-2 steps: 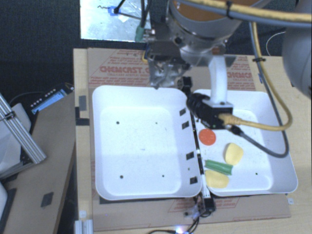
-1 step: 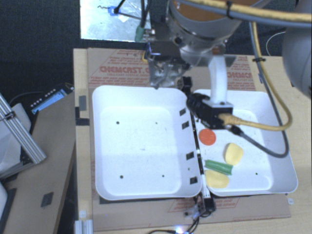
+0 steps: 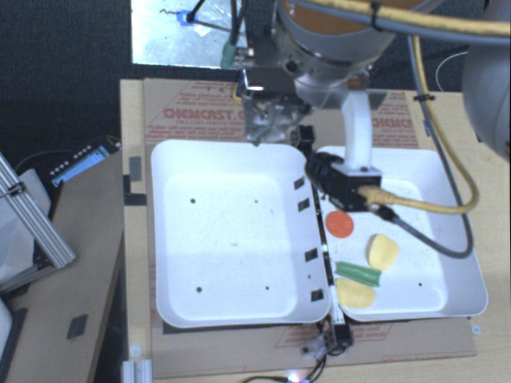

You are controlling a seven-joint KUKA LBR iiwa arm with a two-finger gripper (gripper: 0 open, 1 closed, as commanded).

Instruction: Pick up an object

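The smooth white left bin [image 3: 231,238] and right bin [image 3: 447,286] sit on cardboard. The metal gripper [image 3: 275,130] hangs over their far rim, seemingly holding nothing; its opening is unreadable. The right bin holds two rounded yellow pieces [image 3: 383,251], an orange disc [image 3: 340,225] and a green stick [image 3: 358,274].

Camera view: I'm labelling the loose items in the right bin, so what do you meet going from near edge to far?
Yellow piece → green piece → second yellow piece → orange disc, all in the right bin.
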